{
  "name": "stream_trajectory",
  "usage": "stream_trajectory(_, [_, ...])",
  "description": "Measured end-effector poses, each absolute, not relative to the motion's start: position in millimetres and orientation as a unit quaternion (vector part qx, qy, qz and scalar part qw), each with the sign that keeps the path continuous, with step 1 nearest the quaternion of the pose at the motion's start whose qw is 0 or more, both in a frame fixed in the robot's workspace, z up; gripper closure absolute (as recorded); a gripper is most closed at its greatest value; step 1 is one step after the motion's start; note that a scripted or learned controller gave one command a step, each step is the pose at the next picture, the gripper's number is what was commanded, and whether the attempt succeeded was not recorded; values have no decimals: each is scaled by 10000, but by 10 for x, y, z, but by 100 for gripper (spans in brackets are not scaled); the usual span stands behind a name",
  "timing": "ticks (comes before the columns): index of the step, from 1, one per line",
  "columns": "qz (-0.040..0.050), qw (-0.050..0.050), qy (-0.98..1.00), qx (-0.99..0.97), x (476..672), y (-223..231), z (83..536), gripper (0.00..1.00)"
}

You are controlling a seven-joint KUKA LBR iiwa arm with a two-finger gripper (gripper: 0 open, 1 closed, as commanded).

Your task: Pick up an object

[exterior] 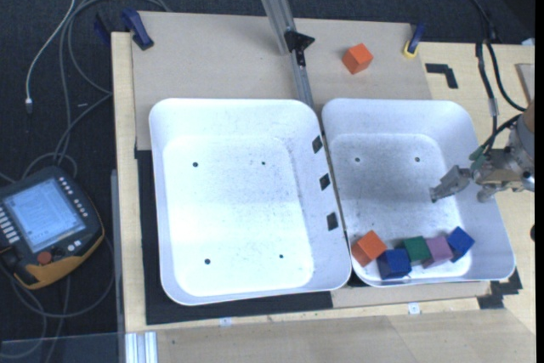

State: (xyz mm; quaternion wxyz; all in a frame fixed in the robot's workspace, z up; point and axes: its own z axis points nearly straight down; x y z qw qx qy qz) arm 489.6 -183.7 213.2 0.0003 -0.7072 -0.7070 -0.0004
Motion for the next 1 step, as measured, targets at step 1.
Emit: stream_trajectory(1, [-13,-12,-7072,-7070,4907,-1836,2243,100])
